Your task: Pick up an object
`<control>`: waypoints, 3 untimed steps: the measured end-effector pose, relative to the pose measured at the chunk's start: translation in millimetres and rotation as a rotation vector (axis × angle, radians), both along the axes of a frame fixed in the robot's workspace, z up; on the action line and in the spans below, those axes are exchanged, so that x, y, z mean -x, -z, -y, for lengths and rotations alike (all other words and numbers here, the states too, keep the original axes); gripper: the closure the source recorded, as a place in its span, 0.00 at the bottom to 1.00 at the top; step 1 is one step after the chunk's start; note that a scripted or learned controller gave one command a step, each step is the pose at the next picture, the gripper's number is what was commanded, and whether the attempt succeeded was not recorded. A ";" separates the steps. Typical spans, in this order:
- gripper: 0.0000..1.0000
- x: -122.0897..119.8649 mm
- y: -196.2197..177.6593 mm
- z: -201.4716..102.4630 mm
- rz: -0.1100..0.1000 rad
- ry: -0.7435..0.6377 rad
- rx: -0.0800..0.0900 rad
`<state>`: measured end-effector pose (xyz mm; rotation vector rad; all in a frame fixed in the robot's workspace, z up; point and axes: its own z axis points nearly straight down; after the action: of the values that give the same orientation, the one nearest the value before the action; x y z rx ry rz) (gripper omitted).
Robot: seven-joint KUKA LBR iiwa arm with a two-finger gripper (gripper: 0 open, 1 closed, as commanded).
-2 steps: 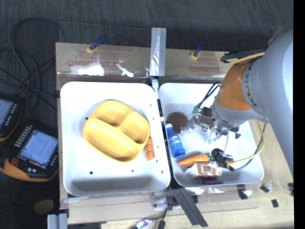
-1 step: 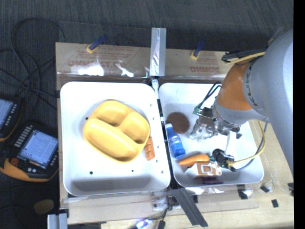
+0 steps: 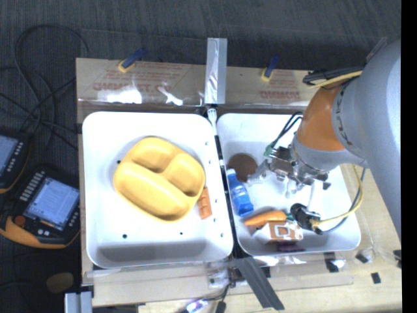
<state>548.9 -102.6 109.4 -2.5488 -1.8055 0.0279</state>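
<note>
Over the right bin (image 3: 352, 237), the arm reaches in from the right, its orange band (image 3: 319, 119) just above the wrist. The gripper (image 3: 293, 175) hangs low inside this bin, between a brown round object (image 3: 243, 165) to its left and an orange carrot-shaped piece (image 3: 264, 217) nearer the front wall. Whether the tool is released or clenched cannot be told from this slanted view, and nothing is visibly caught in it. A blue item (image 3: 239, 193) lies along the bin's left wall, touching or just beside the carrot shape. An orange-and-white box (image 3: 285, 231) sits at the front. Across the divider, the left bin (image 3: 104, 240) carries a large yellow moulded object (image 3: 158, 177) with a small orange strip (image 3: 204, 203) beside it.
</note>
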 end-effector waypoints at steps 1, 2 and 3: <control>1.00 2.2 -3.7 -0.3 -0.009 -0.003 -0.002; 0.00 2.3 -3.7 -0.4 -0.009 -0.004 -0.002; 0.00 55.1 20.1 2.2 0.045 -0.190 0.010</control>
<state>493.8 -104.8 89.3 -2.3934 -2.0622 -0.0180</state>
